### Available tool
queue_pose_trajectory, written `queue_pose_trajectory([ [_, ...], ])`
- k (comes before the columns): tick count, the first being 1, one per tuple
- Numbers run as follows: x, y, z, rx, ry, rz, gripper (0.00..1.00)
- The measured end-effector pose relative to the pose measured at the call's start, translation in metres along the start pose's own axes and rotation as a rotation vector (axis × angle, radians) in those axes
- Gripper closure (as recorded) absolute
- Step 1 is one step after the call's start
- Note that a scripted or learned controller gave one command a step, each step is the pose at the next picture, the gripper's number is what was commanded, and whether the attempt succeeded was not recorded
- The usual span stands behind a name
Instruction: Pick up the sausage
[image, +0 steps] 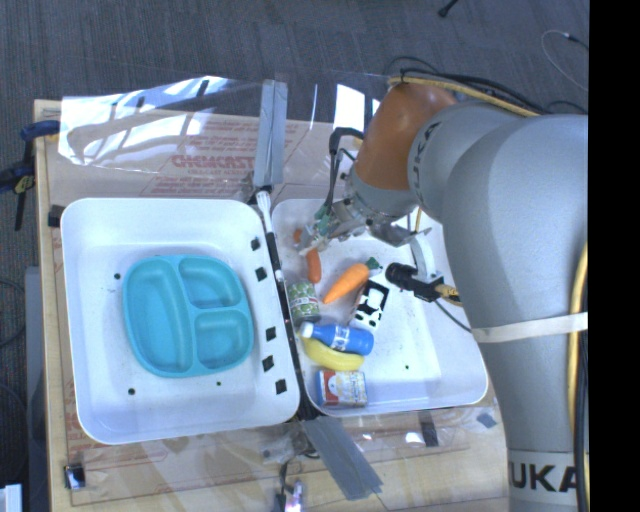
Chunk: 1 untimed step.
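Observation:
The sausage (314, 265) is a short reddish-orange piece lying in the right bin (455, 365), close to its left wall and towards the far end. My gripper (322, 228) hangs just beyond and above it, near the bin's far left corner, with the orange-banded wrist (395, 135) behind it. A small gap shows between the gripper's tip and the sausage, which rests on the bin floor.
An orange carrot (346, 283) lies right of the sausage. Nearer the front are a green can (303, 298), a black-and-white checked item (372, 305), a blue bottle (340, 338), a banana (330, 355) and a red-labelled can (343, 388). The left bin (90, 240) holds a turquoise divided tray (188, 313).

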<state>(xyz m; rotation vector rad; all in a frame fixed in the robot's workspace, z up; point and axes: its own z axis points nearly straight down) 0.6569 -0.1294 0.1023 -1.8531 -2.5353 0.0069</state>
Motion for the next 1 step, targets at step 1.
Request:
queue_pose_trajectory([
  [1,0.0173,-0.0255,-0.1175,-0.004,0.001,0.278,1.0],
])
